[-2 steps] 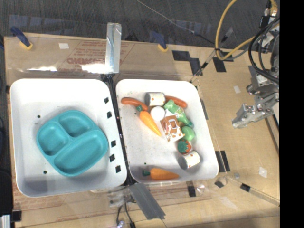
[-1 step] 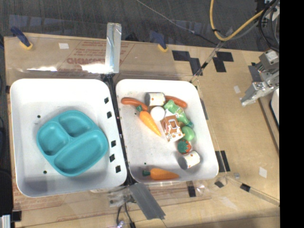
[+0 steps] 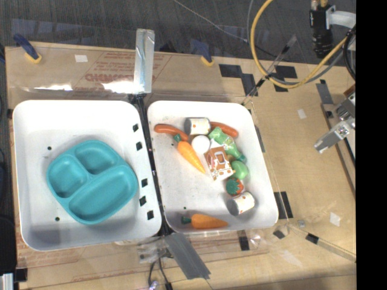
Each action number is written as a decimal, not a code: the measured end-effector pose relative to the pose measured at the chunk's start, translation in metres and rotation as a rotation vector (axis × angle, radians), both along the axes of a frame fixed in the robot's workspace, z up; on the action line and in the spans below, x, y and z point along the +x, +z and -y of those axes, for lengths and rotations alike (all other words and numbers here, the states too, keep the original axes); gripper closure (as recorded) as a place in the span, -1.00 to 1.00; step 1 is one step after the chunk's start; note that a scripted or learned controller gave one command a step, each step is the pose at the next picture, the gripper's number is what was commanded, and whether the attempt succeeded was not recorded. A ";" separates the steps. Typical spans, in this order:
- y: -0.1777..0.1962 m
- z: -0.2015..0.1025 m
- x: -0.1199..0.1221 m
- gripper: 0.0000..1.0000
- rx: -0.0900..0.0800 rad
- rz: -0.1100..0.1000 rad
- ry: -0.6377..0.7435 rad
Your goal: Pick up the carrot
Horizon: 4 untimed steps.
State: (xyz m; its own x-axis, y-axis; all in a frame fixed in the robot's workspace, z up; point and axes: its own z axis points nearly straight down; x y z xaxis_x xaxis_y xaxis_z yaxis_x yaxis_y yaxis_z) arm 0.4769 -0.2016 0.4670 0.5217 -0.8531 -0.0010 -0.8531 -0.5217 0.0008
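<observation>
Two toy carrots lie in the right bin [image 3: 175, 189]. One carrot [image 3: 191, 155] is orange with a green top and lies slanted in the bin's middle, its tip pointing to the front right. It touches the pile of toy food beside it. The second carrot [image 3: 206, 222] lies flat along the bin's front wall, green top to the left, apart from the pile.
The pile holds a white can [image 3: 198, 125], a white ball [image 3: 200, 144], a printed box [image 3: 219, 163], green pieces [image 3: 238, 169], a white cup [image 3: 242, 204] and two red-orange sausages [image 3: 165, 129]. A teal divided plate [image 3: 91, 180] sits in the left bin [image 3: 30, 132]. A yellow cable [image 3: 266, 35] loops at the back right.
</observation>
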 end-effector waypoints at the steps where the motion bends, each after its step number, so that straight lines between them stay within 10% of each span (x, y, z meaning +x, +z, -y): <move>1: 0.026 -0.004 0.038 1.00 -0.001 0.006 0.224; 2: -0.236 -0.002 0.029 1.00 0.008 -0.005 0.523; 4: -0.011 0.006 0.088 1.00 -0.002 0.011 0.795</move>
